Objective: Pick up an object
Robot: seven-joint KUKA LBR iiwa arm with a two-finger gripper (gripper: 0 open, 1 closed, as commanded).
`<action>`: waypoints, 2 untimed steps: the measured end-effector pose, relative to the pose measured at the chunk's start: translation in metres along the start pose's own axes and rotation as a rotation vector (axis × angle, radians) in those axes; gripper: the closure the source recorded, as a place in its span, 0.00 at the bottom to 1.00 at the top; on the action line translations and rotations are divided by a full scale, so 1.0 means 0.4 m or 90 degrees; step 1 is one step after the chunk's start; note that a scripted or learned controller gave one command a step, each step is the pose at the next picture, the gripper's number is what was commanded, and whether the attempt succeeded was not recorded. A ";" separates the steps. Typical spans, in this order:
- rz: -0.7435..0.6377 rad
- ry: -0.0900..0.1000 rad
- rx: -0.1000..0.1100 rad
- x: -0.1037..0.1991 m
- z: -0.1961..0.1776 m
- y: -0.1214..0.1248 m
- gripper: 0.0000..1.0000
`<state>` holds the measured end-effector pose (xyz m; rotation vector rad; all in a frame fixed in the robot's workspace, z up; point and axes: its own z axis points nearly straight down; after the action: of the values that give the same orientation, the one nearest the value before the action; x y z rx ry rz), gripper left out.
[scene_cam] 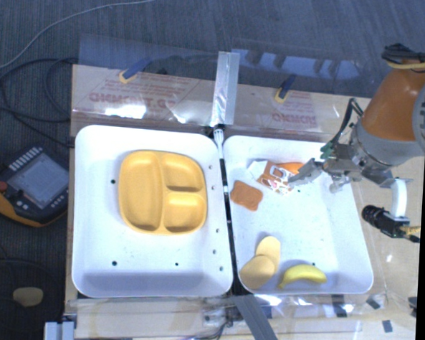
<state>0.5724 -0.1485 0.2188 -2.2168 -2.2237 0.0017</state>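
Note:
The right bin holds several objects. An orange and white packet lies near its back. A brown square piece sits just left of the packet. At the front are two pale yellow rounded pieces and a yellow banana. My gripper hangs over the back right part of this bin, open, with nothing between its fingers. Its left fingertip is right beside the packet's right edge.
The left bin bears a yellow compartment tray. A ridge divides the two bins. A black pendant lies on the floor to the left, and cables run near the arm's side at the right.

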 end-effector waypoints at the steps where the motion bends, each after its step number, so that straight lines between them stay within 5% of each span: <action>1: -0.130 -0.004 -0.008 0.079 0.230 0.112 0.00; 2: -0.127 -0.001 -0.005 0.028 0.295 0.163 0.00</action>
<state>0.6373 -0.1368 0.1005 -1.9879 -2.4391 -0.0051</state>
